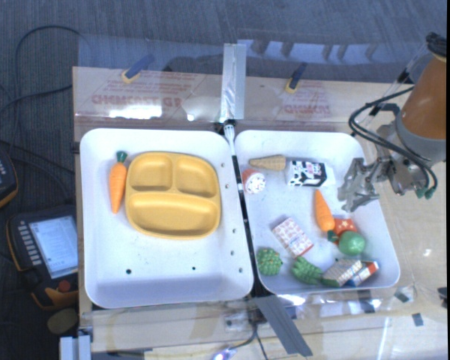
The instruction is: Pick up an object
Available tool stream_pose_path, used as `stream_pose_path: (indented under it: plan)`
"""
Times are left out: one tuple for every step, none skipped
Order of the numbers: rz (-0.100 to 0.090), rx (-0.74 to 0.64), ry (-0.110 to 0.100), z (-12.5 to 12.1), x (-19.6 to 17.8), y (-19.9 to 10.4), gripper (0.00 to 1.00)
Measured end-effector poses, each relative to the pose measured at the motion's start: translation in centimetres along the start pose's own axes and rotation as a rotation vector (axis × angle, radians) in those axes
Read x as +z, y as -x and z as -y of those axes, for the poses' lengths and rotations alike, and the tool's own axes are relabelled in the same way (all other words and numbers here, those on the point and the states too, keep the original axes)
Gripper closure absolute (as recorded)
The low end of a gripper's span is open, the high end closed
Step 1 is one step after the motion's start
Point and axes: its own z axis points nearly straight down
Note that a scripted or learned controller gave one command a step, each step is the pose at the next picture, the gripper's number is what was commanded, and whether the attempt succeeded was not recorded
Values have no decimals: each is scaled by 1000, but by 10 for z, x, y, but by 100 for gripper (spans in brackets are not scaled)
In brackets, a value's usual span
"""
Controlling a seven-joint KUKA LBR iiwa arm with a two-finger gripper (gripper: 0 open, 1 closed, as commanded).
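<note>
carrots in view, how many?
2. One carrot lies in the left bin, beside the yellow tray. The other carrot lies in the right bin, near the gripper. Clutter might hide more.

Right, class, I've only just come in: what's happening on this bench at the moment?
A grey robot arm's two-finger gripper hovers at the right white bin's right side, gripping nothing. Nearest it lies a small orange carrot among other toy foods. The left white bin holds a yellow divided plastic tray and a second carrot.
</note>
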Motion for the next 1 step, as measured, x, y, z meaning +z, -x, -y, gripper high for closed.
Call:
stream_pose_path:
  plan:
    - [-4,65,1,-59,115,-45,100]
